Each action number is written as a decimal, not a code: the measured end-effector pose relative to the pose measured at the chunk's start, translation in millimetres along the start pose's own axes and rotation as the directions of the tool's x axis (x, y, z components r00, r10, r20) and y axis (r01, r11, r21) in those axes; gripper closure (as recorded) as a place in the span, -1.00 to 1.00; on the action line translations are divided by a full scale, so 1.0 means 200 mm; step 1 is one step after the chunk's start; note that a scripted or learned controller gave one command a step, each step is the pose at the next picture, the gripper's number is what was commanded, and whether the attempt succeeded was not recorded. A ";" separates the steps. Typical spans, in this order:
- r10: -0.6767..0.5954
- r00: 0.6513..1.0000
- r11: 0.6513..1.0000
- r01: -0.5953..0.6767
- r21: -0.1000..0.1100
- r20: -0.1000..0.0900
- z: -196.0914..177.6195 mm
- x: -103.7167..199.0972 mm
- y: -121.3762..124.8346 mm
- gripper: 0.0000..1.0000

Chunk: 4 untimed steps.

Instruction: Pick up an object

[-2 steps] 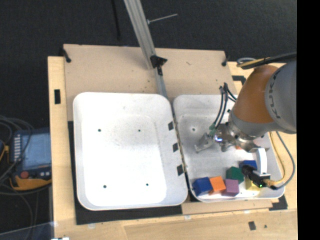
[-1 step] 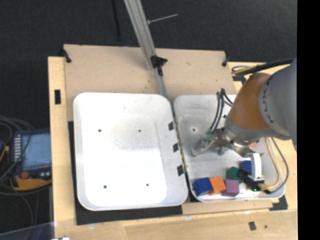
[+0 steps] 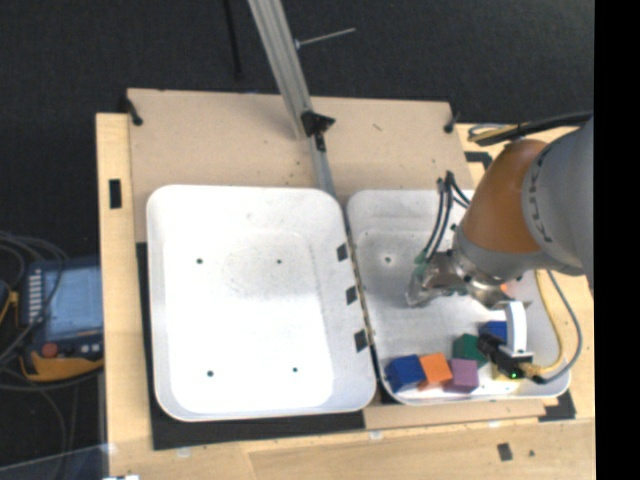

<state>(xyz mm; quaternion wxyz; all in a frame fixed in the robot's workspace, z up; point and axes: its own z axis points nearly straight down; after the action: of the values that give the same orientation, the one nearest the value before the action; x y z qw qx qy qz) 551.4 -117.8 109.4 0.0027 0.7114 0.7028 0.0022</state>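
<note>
Two white bins are sitting side by side on the bench (image 3: 400, 133). The right bin (image 3: 385, 218) is holding all the blocks, bunched along its near edge: a blue block (image 3: 404, 371), an orange block (image 3: 436, 368), a purple block (image 3: 465, 373) and a green block (image 3: 467, 347) just behind them. The hand (image 3: 425, 290) is hanging over the middle of that bin, apart from the blocks; can't tell how its grip is set. The left bin (image 3: 250, 298) is offering lots of open floor.

Two white bins (image 3: 250, 298) (image 3: 390, 218) sit side by side. Four small blocks lie in the right one: blue (image 3: 404, 371), orange (image 3: 436, 368), purple (image 3: 465, 373), green (image 3: 466, 347).
</note>
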 end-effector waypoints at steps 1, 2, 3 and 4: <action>-0.004 1.000 1.000 0.004 0.001 0.000 -0.22 0.00 -0.02 1.00; -0.016 1.000 1.000 0.016 -0.002 0.001 -0.54 -0.02 0.00 1.00; -0.017 1.000 1.000 0.017 -0.001 0.001 -0.81 -0.03 0.01 1.00; -0.019 1.000 1.000 0.019 0.005 -0.001 -0.83 0.19 0.06 1.00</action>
<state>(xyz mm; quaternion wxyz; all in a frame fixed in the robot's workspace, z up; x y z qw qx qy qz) 562.1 -79.3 275.0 0.0007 0.7048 0.7094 0.0008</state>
